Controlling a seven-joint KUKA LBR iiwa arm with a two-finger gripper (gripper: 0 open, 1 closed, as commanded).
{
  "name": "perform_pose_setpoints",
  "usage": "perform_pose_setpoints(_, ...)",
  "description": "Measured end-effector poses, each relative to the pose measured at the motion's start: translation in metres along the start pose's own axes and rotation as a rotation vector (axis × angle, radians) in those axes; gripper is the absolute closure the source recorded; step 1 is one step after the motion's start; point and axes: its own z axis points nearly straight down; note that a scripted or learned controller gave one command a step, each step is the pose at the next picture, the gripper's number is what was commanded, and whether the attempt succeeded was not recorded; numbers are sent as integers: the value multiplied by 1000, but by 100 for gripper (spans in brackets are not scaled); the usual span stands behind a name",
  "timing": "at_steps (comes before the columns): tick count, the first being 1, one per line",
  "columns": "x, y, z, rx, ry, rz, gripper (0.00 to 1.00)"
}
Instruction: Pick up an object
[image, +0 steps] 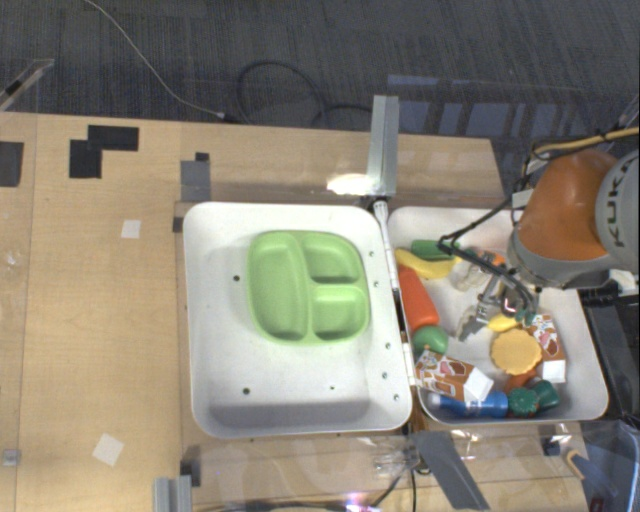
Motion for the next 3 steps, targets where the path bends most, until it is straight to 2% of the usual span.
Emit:
perform_pose_setpoints(1,28,17,-1,3,-1,188,0)
perform_pose_setpoints(2,4,5,0,1,2,193,0)
perform_pose_setpoints(3,24,28,-1,4,-4,296,0)
